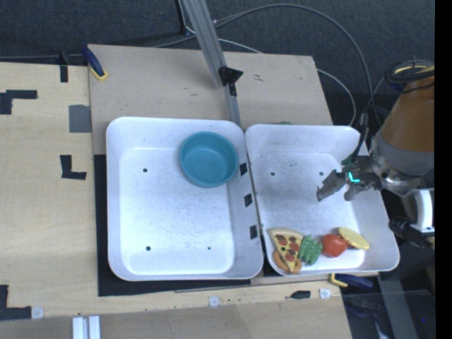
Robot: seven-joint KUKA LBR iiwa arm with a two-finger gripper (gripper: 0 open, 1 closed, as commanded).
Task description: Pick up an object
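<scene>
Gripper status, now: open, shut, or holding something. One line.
Gripper: open, holding nothing, poised over the right bin above the toy food along its near edge.

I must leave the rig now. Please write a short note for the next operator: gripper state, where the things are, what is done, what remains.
Gripper: open, holding nothing, above the right bin, near its right side.
Right bin, front edge: pizza slice, green piece, tomato, yellow piece.
Left bin: blue bowl at the back right.
Done: nothing picked yet.
Left: go down on one object, grip it, lift it.
</scene>
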